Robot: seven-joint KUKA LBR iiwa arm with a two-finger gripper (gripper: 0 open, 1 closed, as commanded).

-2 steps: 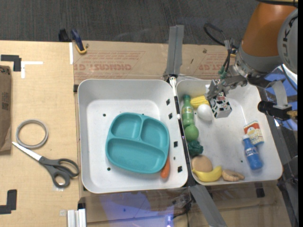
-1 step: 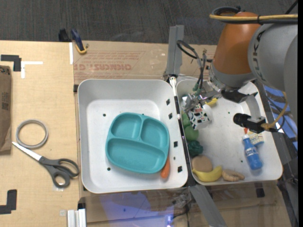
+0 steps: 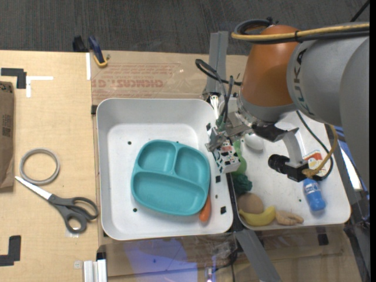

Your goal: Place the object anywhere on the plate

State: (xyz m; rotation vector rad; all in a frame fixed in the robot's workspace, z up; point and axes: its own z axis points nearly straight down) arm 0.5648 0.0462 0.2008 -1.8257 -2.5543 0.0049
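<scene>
Your desk (image 3: 53, 128) carries two white bins side by side — the left bin (image 3: 111, 157) holds the teal plate (image 3: 170, 178), with a carrot (image 3: 205, 211) lying just off its lower right edge. The tool (image 3: 225, 148) hangs over the divide between bins; you cannot tell its state. The right bin (image 3: 338, 201) holds a banana (image 3: 258, 217) and blue bottle (image 3: 315, 196).

Grey arm (image 3: 329, 69) reaching in from the right, far side, orange band (image 3: 267, 63) above the wrist turned toward the camera. Wrist angled down and to the left. Gripper (image 3: 226, 143) low at the seam between the two bins, fingers hidden among cables and clutter, state unclear.
</scene>
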